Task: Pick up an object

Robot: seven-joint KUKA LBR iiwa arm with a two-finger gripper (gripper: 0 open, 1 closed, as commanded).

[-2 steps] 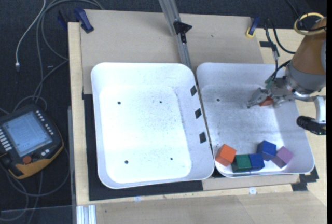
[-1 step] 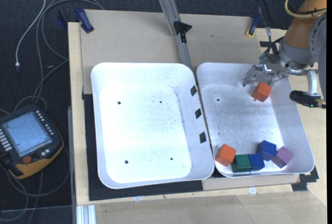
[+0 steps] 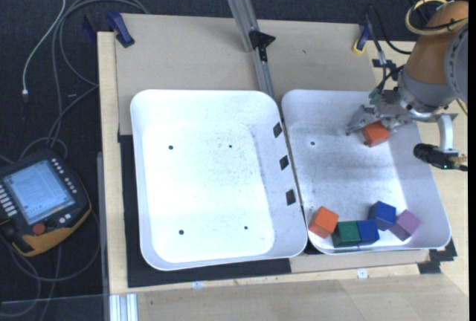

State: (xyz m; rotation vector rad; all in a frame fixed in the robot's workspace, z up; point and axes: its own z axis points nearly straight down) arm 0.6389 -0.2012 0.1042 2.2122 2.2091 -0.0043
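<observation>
My gripper [image 3: 376, 126] hangs over the far right part of the right bin [image 3: 335, 163], below the grey wrist with its orange band. An orange block [image 3: 375, 135] sits between its fingers, and the gripper is shut on it. The block looks lifted a little off the bin floor. Along the bin's near edge lie another orange block [image 3: 323, 221], a green block [image 3: 346, 232], two blue blocks [image 3: 368, 230] [image 3: 384, 214] and a purple block [image 3: 407, 224].
The left bin [image 3: 201, 178] lies beside the right one, with black clips [image 3: 283, 162] along the shared rim. A slanted metal rail [image 3: 242, 7] crosses the bench's back. A teach pendant [image 3: 37, 197] lies on the floor at left.
</observation>
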